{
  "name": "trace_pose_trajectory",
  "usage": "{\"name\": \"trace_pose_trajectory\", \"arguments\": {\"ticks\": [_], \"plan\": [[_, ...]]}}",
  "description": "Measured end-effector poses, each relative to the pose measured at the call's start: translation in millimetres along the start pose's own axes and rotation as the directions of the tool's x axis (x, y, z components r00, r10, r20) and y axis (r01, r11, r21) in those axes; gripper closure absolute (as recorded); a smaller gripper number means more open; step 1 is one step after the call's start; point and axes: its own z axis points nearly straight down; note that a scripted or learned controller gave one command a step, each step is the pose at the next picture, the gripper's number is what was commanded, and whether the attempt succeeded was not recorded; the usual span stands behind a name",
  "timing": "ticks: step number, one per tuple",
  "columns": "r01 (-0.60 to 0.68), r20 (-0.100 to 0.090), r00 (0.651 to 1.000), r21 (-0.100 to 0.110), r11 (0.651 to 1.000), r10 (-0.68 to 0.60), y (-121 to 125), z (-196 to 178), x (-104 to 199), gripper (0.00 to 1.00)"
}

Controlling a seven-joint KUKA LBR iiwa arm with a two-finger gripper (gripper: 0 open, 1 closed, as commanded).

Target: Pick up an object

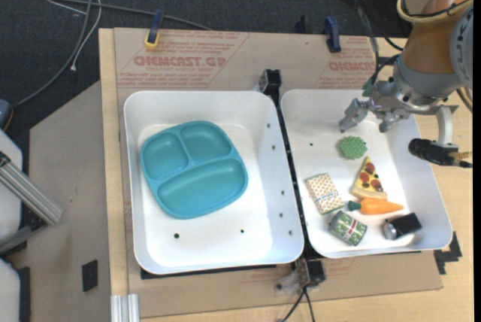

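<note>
Left bin (143,185): one teal divided plate (194,167), lying flat, well apart from anything graspable by this approach.

Right bin (316,106), left to right: patterned cracker-like square (324,192) near the inner wall; green-and-white can (348,227) on its side toward the front edge; round green knobbly piece (352,147) in the middle; pizza slice (367,180) just in front of it, tip pointing toward the back; orange carrot (378,205) lying across, long axis roughly left-right, tip to the right; small dark cylinder (400,226) at the front right corner.

Gripper (373,116) over the back of the right bin, fingers spread wide, nothing between them.

Key relation: green knobbly piece nearest, just in front of and slightly left of the fingertip midpoint. No long axis, so no wrist turn likely needed; judged a short shift forward-left, then descent. Pizza slice near it: possible nudge on closing.
</note>
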Motion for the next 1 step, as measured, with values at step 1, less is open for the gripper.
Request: {"name": "trace_pose_trajectory", "arguments": {"ticks": [1], "plan": [[0.000,0.000,1.000,0.000,1.000,0.000,-7.0,47.5,6.9,0.00]]}}
